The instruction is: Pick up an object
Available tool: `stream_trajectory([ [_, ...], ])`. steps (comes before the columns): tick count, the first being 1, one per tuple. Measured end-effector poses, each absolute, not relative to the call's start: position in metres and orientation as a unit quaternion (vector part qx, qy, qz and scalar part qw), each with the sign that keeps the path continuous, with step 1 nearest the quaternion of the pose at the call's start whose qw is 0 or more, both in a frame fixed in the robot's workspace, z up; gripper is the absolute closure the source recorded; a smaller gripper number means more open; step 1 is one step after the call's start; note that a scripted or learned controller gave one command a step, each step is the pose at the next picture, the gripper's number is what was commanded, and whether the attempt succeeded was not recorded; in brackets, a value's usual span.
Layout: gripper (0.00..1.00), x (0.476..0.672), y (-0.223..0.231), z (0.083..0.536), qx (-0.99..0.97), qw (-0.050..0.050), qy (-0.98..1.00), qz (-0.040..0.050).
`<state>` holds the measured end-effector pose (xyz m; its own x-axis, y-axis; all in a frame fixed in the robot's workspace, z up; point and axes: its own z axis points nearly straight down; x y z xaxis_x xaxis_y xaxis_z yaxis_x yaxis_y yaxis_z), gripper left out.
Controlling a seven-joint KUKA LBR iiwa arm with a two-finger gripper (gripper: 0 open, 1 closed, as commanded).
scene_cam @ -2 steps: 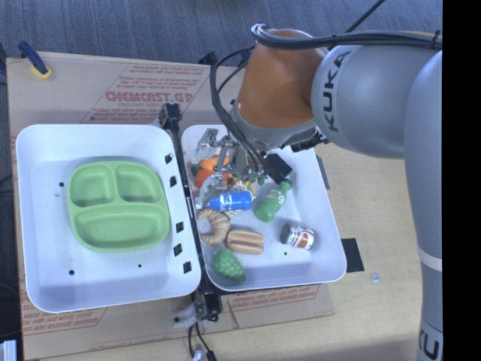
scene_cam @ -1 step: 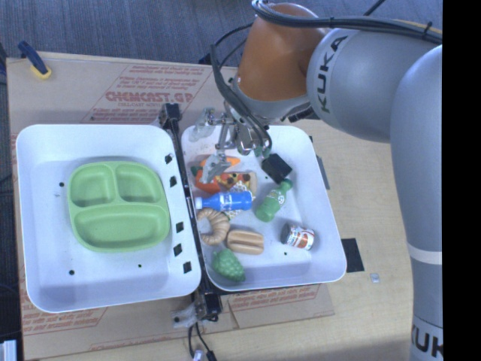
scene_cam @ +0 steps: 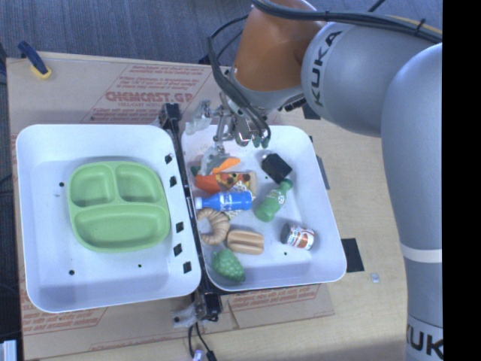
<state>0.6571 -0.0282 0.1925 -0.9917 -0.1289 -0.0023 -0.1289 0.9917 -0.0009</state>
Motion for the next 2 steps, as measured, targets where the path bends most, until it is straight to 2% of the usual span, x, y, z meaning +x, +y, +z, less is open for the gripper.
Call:
stream_trajectory([
  [1, 0.00, 0.657, 0.002, 0.193, -0.247, 0.002, 0.969, -0.0004],
  [2, 0.00, 0.641, -0.027, 0.192, -0.411, -0.001, 0.911, 0.0003],
])
